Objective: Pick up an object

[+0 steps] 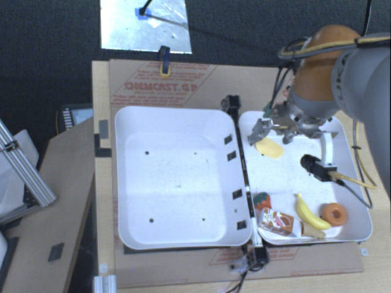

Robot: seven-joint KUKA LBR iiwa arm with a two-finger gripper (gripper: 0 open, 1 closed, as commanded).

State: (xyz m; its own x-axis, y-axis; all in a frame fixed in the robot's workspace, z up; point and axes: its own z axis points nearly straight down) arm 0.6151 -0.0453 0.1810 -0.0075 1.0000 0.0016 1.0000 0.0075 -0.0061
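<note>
Pale yellow and matte, the lemon-like piece (269,148) lies in the right bin (287,179) towards its eleven o'clock corner, a smooth flattened oval that looks like moulded toy plastic. The gripper (273,131) hangs directly above it, just at its twelve o'clock edge, and whether it is released or clenched I cannot tell; nothing can be seen gripped. The likeliest failure, as I judge it, is a glancing descent: a rounded, slick shape of this kind may squirt sideways out of a pinch, or be nudged against the bin's near wall towards ten o'clock, where there is little room to close around it. The bin itself is glossy white with shallow curved walls, so anything pushed would probably slide freely. Along the six o'clock rim sit other candidates: a curved yellow banana (308,212), an orange ring like a doughnut (334,214), a small printed packet (278,222) and a red-orange fruit with a green top (262,201). The left bin (177,176) has the same smooth white surface.
</note>
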